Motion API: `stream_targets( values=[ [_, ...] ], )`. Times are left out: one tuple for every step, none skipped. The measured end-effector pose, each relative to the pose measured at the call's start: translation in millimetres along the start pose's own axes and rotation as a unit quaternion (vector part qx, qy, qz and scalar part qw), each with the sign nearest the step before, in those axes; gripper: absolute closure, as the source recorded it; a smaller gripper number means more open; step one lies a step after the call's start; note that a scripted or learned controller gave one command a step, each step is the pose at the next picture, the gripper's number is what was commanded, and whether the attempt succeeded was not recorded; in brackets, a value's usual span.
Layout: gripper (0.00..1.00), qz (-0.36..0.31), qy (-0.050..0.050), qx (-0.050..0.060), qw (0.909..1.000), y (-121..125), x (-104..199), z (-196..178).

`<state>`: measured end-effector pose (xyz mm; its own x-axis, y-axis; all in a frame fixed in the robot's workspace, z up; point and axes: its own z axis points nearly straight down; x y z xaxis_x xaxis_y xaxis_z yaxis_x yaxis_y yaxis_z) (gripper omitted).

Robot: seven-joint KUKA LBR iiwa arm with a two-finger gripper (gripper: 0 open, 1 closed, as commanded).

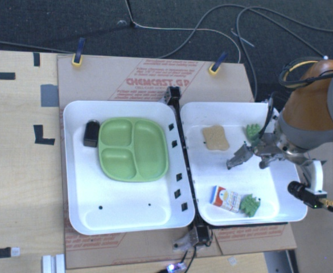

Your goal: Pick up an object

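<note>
Two dark metal fingers of the gripper (249,158) stood spread apart with nothing between them, a flat tan spongy square (215,137) just beyond the jaws, a small printed carton (225,198) and knobbly green lump (249,205) nearer the camera.

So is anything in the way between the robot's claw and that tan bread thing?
Nothing visible. The gripper hangs over bare white floor of the right bin, and the tan piece lies just up-left of it, with open space between them.

Beside the pale green divided plate (134,149) lies a black block (91,133). Right of the plate: a tan sponge (215,137), a red-white-blue carton (226,198), two green lumps (249,205).
</note>
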<state>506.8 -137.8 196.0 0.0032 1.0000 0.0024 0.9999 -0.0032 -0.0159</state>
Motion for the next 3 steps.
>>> stream_targets(
  values=[
    [0.00,-0.002,-0.001,-0.007,1.0000,3,1,-7],
    [0.00,-0.002,-0.001,-0.005,1.0000,8,10,49],
    [0.00,-0.002,-0.001,-0.006,1.0000,4,7,110]
  ],
)
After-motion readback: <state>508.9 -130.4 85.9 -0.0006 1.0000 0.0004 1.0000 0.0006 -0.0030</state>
